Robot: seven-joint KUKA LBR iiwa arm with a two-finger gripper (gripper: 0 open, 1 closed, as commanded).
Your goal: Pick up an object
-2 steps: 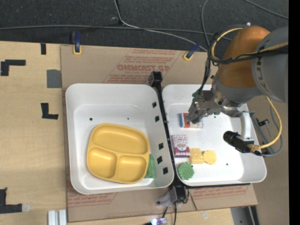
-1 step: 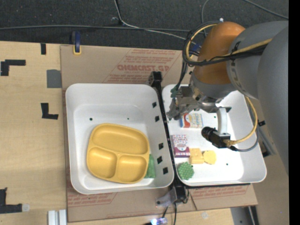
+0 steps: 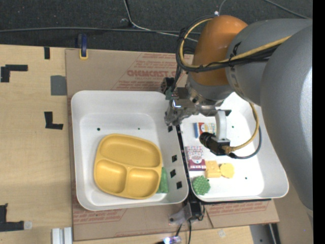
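My gripper (image 3: 174, 112) hangs over the rim between the two bins, at the far end of the right bin (image 3: 269, 187). Below it in the right bin lie a white card with blue and red print (image 3: 203, 129), a small maroon box (image 3: 195, 157), a yellow wedge (image 3: 212, 170), a yellow round piece (image 3: 227, 171) and a green knobbly object (image 3: 201, 185). The left bin (image 3: 84, 116) holds a yellow divided plate (image 3: 128, 165) with a green object (image 3: 163, 181) against its right side. Nothing visible is in the gripper.
The arm's grey body and orange band (image 3: 216, 44) cover the far right part of the right bin. A black cable plug (image 3: 213, 144) hangs from the wrist over that bin. Cardboard (image 3: 127, 70) lies under both bins.
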